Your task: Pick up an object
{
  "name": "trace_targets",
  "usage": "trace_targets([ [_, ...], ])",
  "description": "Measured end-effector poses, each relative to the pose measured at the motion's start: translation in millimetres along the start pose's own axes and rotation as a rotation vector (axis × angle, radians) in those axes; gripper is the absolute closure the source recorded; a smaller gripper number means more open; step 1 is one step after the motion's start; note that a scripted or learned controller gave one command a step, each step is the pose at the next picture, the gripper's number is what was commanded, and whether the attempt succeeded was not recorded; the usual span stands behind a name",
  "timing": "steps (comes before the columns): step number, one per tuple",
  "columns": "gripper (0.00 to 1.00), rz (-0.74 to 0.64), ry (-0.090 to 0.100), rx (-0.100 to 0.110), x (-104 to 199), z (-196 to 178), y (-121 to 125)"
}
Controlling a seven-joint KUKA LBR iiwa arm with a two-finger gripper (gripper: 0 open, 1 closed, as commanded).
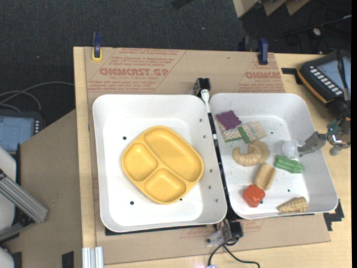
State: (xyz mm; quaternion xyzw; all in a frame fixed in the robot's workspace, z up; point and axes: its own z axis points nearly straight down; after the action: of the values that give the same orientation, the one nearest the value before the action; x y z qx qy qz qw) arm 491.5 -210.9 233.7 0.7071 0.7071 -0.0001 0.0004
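The objects to pick from lie in the right white bin (312,121), right of centre in the frame: a purple block (227,118) at its upper left, a speckled rectangular piece (249,131) just beside it, a tan croissant-shaped toy (250,153) below those, a green oblong toy (289,164) to its right, a tan bread-roll shape (264,176), a red pepper-like toy (254,195) and a waffle cone (294,205) near the lower edge. The gripper (310,144) sits at the bin's right side — low over the rim area, above the green toy — and whether it is apart or together cannot be told. The left white bin (106,149) holds a yellow three-compartment plastic plate (162,164).
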Motion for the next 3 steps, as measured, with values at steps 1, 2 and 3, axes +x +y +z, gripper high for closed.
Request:
trace_targets([
  [1, 0.00, -0.003, 0.000, -0.003, 31, 142, 24],
  [2, 0.00, -0.003, 0.001, -0.010, 112, 145, -10],
  [3, 0.00, -0.002, 0.001, -0.006, 102, 145, 14],
])
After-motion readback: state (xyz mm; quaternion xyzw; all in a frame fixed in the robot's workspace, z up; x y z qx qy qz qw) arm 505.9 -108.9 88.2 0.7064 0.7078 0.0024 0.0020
